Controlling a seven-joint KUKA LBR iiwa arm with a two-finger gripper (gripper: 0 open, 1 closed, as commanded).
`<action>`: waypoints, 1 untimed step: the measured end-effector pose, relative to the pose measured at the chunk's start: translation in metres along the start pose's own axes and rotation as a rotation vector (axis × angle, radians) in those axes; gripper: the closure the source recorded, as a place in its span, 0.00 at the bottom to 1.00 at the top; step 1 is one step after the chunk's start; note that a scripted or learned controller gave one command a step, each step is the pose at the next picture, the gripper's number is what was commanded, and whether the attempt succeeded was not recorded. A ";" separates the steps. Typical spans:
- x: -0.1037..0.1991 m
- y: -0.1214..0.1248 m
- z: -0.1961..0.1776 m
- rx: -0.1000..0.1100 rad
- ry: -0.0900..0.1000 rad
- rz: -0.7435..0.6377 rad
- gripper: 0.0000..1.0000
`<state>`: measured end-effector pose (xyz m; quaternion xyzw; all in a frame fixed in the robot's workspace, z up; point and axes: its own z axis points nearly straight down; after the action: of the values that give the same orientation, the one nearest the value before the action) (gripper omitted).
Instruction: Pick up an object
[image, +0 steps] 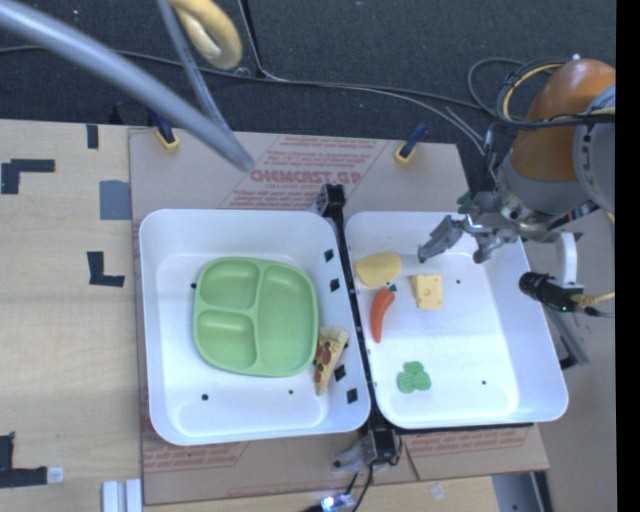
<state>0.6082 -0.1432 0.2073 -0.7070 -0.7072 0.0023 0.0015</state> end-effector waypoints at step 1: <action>-0.006 0.004 0.047 -0.001 0.000 0.000 0.00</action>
<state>0.6116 -0.1493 0.1606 -0.7069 -0.7073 0.0022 0.0010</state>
